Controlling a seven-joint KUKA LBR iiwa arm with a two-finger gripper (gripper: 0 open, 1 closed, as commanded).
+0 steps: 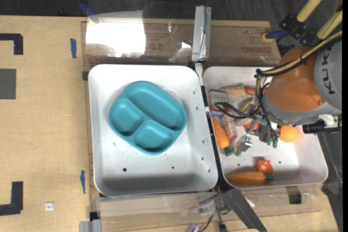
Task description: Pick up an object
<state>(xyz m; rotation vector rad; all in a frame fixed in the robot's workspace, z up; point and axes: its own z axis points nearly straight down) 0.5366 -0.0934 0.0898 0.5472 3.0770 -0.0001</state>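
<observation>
Your end effector (255, 136) hangs low in the right bin (312, 168), amid cables, but you cannot tell its state. Just left of it lies a carrot (220, 135); another carrot (246, 176) and a tomato (265, 166) rest near the bin's front wall, and an orange ball (289, 133) sits beside the wrist. A teal tray (147, 117) sits in the left bin (109, 171).
</observation>
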